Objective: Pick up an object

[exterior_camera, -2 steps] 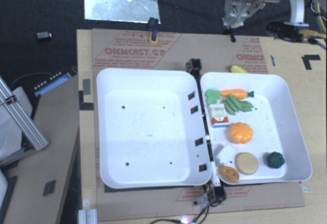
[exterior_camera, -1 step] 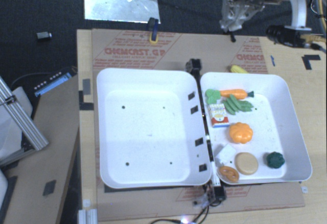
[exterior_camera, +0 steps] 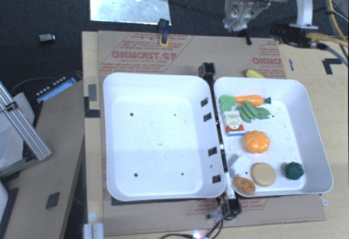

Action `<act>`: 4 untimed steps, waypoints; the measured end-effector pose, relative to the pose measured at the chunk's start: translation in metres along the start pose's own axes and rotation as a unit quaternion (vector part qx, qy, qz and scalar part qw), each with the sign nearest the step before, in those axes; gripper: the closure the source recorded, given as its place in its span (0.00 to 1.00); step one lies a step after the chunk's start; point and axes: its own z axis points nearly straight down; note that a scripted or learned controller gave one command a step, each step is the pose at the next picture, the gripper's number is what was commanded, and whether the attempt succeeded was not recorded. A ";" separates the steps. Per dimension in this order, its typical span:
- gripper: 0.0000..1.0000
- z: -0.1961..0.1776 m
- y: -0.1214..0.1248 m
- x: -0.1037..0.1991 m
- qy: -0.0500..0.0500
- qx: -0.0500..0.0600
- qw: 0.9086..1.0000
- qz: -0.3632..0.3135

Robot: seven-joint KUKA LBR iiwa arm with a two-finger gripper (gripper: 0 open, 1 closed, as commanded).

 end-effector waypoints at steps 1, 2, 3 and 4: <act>1.00 0.098 0.011 0.064 0.000 0.005 1.000 -0.001; 1.00 0.056 -0.006 0.083 0.001 -0.001 1.000 -0.001; 1.00 0.043 -0.019 0.109 0.001 0.000 1.000 0.000; 1.00 0.029 -0.058 0.144 0.001 0.001 1.000 -0.001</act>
